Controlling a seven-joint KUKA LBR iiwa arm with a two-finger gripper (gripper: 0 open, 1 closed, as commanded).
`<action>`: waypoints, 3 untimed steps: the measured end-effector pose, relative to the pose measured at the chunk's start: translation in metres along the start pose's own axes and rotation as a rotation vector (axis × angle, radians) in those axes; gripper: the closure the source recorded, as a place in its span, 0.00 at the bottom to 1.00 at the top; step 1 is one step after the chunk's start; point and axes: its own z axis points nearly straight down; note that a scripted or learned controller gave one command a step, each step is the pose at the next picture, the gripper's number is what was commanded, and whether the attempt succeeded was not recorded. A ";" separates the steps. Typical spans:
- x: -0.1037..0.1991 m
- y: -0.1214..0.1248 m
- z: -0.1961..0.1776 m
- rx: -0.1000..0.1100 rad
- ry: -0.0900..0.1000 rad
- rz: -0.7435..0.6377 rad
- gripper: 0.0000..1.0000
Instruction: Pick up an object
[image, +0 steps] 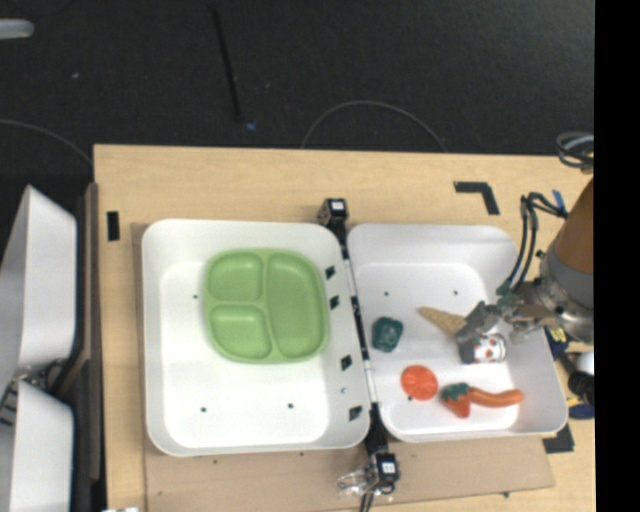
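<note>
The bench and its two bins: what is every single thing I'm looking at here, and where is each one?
Bench: one, light wood, under both bins.
Left bin: one, white, holds the plate.
Right bin: one, white, holds the toys.
Divided plate: one, green, left bin.
Small teal object: one, right bin near the divider.
Cone-shaped piece: one, tan, mid right bin.
Round toy: one, orange-red, near front.
Toy carrot: one, orange with green top, front edge.
Arm: one, grey with orange band, right side.
Gripper: one, grey, low in right bin.

no readable text, labels, numbers or signs
</note>
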 end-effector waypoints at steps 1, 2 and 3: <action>0.000 0.003 -0.007 -0.013 -0.003 -0.004 0.00; 0.009 0.001 0.050 -0.008 -0.002 -0.002 0.00; 0.019 0.003 0.103 -0.009 -0.002 0.003 0.00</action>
